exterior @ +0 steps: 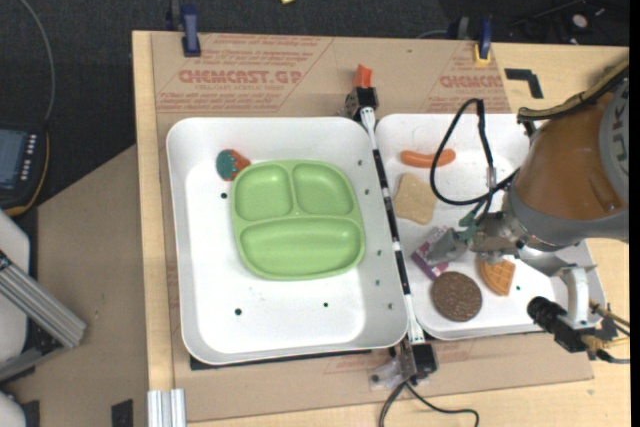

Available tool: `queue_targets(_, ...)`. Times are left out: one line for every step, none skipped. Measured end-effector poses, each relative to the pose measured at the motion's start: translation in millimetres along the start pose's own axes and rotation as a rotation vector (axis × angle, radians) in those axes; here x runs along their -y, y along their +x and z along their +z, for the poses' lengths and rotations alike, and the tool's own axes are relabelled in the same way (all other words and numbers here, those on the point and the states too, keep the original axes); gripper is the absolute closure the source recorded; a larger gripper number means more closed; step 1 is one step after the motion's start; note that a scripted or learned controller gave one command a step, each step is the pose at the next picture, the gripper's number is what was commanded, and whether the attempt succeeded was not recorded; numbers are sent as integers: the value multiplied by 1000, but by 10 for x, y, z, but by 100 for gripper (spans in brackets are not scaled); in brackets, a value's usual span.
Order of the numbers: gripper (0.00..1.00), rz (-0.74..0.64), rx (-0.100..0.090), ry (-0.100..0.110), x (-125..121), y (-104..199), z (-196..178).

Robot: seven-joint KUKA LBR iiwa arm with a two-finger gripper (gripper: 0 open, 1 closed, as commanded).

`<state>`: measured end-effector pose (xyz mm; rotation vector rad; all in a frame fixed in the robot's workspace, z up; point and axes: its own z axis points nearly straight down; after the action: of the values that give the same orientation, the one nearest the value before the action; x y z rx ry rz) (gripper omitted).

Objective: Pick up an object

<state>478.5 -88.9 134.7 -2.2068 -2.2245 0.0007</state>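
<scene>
A grey robot arm with an orange band above its wrist reaches in from the right and bends downward. Its two-finger gripper [462,240] points left and down, low over the surface. A black cable loops up from the wrist. Whether the fingers are parted cannot be made out.
</scene>
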Motion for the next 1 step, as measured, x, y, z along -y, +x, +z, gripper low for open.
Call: queue_targets(0, 8, 6, -13, -717, -605, 484)
